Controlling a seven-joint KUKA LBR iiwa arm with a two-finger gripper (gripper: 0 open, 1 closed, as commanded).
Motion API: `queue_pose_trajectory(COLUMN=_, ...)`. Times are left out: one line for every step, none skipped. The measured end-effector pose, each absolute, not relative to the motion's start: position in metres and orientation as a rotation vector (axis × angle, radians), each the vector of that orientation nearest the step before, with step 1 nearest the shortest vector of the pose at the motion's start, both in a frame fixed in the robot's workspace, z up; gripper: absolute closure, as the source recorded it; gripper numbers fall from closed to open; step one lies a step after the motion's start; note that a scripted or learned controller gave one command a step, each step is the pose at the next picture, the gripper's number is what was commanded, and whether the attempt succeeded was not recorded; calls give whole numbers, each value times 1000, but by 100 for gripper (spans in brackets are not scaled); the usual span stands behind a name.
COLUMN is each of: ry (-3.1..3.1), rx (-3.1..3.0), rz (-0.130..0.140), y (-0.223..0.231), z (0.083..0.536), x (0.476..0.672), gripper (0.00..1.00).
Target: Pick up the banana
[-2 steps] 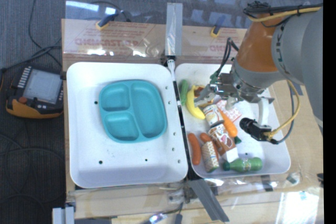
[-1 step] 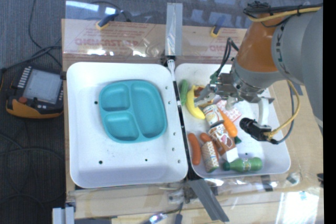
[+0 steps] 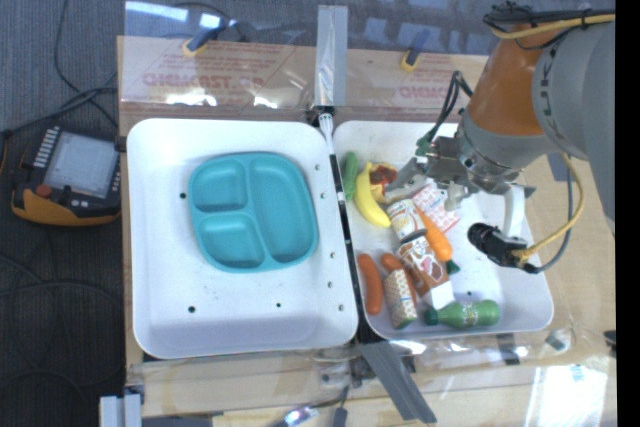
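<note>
1. Though too blurred to read, printed red-and-white labels on a small carton (image 3: pixel 427 265) and a can (image 3: pixel 404 215) in the right bin (image 3: pixel 530 300); no legible brand on either.
2. Nearest in that bin: one green bottle (image 3: pixel 466 314) lying on its side at the front wall, one brown packet (image 3: pixel 400 296) and one red sausage (image 3: pixel 370 281) just to its left.
3. Behind these, one carrot (image 3: pixel 438 238) slanting across the carton, touching it.
4. One banana (image 3: pixel 371 202), yellow and curved, lying flat near the right bin's left wall, towards the far half; can just right of it, one green cucumber (image 3: pixel 351 176) alongside on the left, a red item (image 3: pixel 383 178) touching its far end.
5. Tool (image 3: pixel 432 173) down among the clutter right of the banana's far end, above a white packet (image 3: pixel 443 198); cannot tell whether wide or narrow, and nothing seen held.
6. Grey arm (image 3: pixel 575 85) with orange band over the bin's far right corner, yellow cable (image 3: pixel 560 227) looping beside it.
7. Left bin (image 3: pixel 160 305), the second of two: one teal plate (image 3: pixel 252 212) with three compartments.
8. Further back on the surface, cardboard (image 3: pixel 215 80) under clear film with red lettering, reversed and unreadable; two yellow clips (image 3: pixel 197 43) on it.
9. Far left on the carpet, one control pendant (image 3: pixel 64 175) with a grey screen.
</note>
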State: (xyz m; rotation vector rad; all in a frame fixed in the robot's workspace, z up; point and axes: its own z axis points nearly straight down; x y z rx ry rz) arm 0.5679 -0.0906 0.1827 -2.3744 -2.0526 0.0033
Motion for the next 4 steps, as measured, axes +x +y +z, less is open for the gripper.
queue_pose_trajectory(ry=-2169, rx=-2273, rz=5, y=-56, z=183, x=640, gripper=0)
queue_pose_trajectory(ry=-2085, rx=-2368, rz=-18, y=-92, z=102, x=606, gripper=0)
queue_pose_trajectory(ry=-2084, rx=-2368, rz=-15, y=-93, z=111, x=606, gripper=100)
queue_pose_trajectory(ry=-2375, rx=-2057, rz=4, y=-22, z=220, x=625, gripper=100)
